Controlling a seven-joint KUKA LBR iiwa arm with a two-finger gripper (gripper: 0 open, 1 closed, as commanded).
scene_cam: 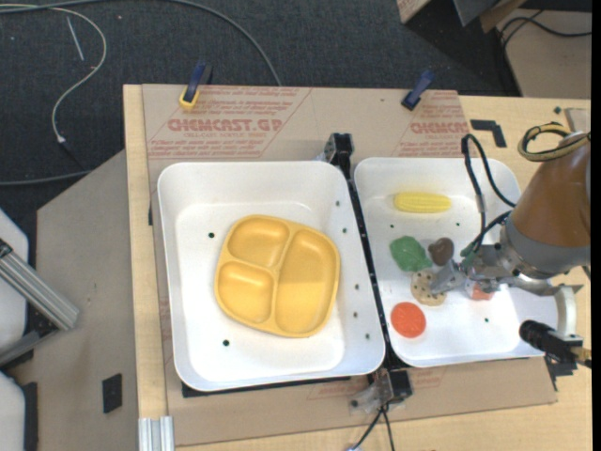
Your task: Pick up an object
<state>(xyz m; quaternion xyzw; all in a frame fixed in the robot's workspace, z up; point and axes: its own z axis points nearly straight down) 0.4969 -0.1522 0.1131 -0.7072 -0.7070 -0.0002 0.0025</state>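
Hovering low in the right bin (488, 341), the gripper (449, 278) sits over a tan cookie-like piece (429, 289) at its 8 o'clock, probably lining up a grab; can't tell its grip state.

Yellow corn cob (422, 202), green piece (407, 253), brown lump (440, 249), tan holed disc (428, 289), orange-red disc (408, 319), right bin (507, 346)

Two bins (178, 252), one plate (277, 275), five toys (422, 202).
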